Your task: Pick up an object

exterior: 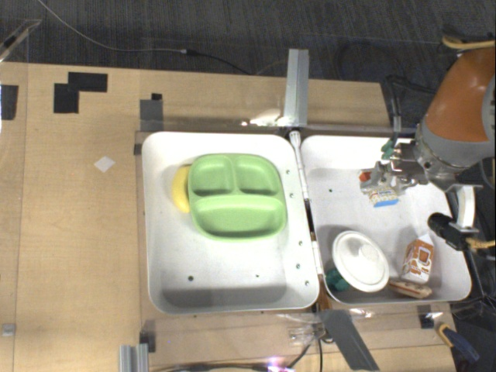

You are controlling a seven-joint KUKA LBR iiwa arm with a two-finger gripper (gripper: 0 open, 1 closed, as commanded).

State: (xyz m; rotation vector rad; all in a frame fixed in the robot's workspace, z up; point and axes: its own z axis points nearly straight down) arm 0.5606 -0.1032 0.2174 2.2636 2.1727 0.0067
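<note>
Grey arm with an orange band reaching over the right white bin (457, 285) on a pale wooden worktop (70, 231).

The jaws (383, 180) hang over the upper part of the right bin; whether they stand apart or together cannot be told, and nothing shows between them. Just below the jaws lies a small blue-and-white item (384, 200). Further below sit a round white plastic lid (361, 260) over a dark green object (335, 282), and to its right a brown-and-white carton (418, 259) beside a tan stick-like piece (409, 289). Well left of the jaws, the left white bin (225, 285) holds a green divided plastic plate (235, 194) covering a yellow object (180, 189). Dark carpet (194, 14) lies beyond the worktop.
</note>
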